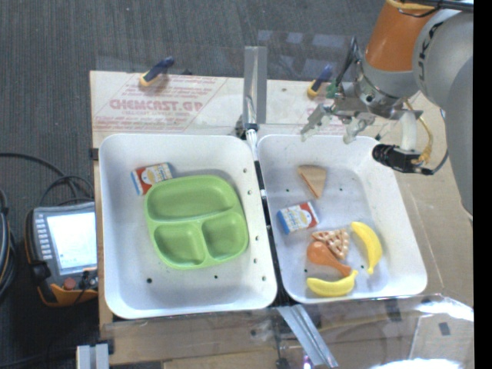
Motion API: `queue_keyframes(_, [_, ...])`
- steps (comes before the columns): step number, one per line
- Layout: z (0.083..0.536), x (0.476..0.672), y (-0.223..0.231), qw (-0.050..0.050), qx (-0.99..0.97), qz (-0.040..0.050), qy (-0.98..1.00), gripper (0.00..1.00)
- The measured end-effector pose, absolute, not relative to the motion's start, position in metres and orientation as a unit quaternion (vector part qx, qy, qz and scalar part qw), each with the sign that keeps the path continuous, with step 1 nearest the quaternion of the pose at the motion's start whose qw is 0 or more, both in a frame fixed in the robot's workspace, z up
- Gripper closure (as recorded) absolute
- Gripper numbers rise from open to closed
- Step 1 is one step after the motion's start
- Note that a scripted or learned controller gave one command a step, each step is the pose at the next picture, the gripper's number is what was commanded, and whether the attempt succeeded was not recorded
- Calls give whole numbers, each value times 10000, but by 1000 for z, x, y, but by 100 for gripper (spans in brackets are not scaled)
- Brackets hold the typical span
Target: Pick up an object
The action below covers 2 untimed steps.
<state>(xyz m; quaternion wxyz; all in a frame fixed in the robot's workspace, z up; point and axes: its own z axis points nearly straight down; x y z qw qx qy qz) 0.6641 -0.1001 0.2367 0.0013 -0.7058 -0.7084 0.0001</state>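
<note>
The bench (154, 106) carries two white bins side by side, the left bin (123, 229) and the right bin (400, 229), touching along their inner rims. The arm (430, 29), grey with an orange band, reaches in from the right and hangs over the far edge of the right bin. In the left bin a green tray (197, 220) with three compartments lies near the middle, and a small carton (151, 177) sits just beside its far left corner, partly tucked under it. The gripper (334, 121) hovers above the right bin's far rim with its fingers spread apart and nothing between them. In the right bin, a banana (369, 244) lies near the right wall, and a second banana (332, 285) lies by the near wall. An orange drumstick (327, 257) lies between them, touching a pretzel (335, 241). A blue carton (297, 218) sits left of these, and a tan wedge (313, 180) lies farther back, below the gripper.
</note>
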Motion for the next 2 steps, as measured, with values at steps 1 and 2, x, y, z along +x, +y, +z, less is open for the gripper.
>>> queue_keyframes(1, [95,664,-130,-12,-7230,5,-6908,0])
queue_keyframes(2, [103,664,-129,-4,-7226,8,-6912,100])
